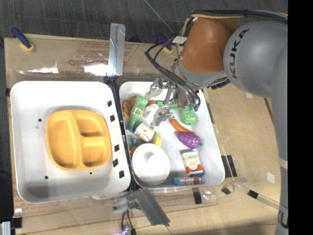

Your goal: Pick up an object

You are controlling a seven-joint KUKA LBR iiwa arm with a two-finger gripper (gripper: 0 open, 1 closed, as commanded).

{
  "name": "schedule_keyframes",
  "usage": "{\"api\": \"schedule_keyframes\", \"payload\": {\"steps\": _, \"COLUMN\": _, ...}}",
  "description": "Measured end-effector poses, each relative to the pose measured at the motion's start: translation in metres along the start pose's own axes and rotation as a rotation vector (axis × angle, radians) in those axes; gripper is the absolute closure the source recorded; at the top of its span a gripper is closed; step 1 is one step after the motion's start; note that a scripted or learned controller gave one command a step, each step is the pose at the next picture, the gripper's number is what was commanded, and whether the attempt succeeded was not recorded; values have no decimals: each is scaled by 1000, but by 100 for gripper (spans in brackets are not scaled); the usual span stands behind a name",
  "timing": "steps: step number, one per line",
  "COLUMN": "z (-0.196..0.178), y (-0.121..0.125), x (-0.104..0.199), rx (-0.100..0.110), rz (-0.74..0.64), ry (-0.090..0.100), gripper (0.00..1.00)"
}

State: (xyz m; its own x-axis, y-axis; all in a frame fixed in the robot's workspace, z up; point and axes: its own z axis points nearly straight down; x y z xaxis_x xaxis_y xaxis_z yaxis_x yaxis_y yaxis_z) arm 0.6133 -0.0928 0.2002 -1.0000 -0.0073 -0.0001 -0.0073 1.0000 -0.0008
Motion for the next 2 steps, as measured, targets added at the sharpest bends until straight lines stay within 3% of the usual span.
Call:
{"api": "schedule_keyframes", "payload": {"steps": 1, "z": 84, "y": -38, "x": -34, "rx": -2, "rz": -9, "ry": 6, "gripper": 0}}
{"api": "schedule_keyframes", "payload": {"steps": 2, "z": 96, "y": -58, "x": -41, "rx": 0, "rz": 209, "ry": -5, "gripper": 0}}
